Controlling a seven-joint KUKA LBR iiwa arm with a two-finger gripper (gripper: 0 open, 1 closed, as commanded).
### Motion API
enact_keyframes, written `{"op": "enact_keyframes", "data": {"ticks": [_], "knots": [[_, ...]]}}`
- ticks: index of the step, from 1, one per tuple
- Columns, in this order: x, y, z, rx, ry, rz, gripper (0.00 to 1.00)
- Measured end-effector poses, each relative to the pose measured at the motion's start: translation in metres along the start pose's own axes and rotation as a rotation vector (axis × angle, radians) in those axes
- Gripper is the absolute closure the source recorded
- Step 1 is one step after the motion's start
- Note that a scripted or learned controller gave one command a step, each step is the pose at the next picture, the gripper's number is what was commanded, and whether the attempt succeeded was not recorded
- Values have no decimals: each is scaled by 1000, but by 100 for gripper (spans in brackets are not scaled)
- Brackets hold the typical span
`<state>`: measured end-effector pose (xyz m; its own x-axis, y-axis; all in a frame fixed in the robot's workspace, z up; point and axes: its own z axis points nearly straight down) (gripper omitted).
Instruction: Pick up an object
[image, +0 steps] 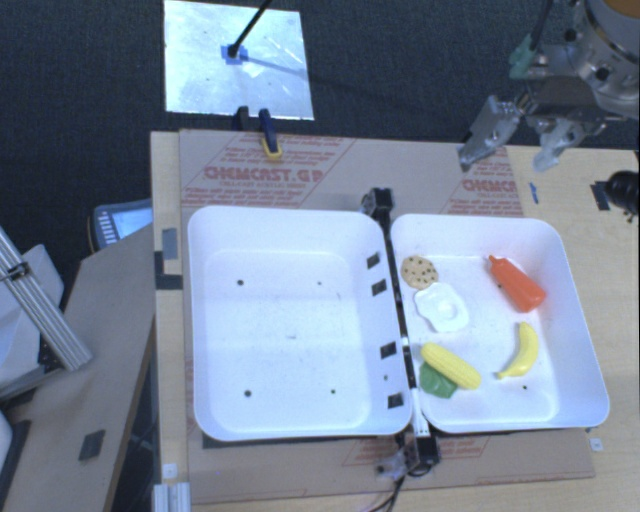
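Note:
My gripper (518, 138) hangs high above the back edge of the right bin (570, 300), open, with nothing between its fingers (486, 128). In that bin lie a round cookie (419, 270), a white fried egg (443, 308), an orange-red bottle (516, 283), a yellow banana (521, 351), a yellow corn cob (450, 365) and a green piece (434, 381) partly under the corn. All of them sit well below and toward the front of the gripper.
The left bin (285, 320) sits beside the right one, joined by a black clip strip (392, 310). A shiny metal sheet (238, 60) lies at the back left. A side table (90, 350) stands at the left.

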<state>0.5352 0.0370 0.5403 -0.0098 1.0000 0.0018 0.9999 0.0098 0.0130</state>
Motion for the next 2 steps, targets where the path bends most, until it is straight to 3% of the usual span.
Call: {"op": "enact_keyframes", "data": {"ticks": [1, 2], "knots": [[114, 35, 7, 9, 1, -5, 0], [202, 65, 8, 11, 1, -3, 0]]}}
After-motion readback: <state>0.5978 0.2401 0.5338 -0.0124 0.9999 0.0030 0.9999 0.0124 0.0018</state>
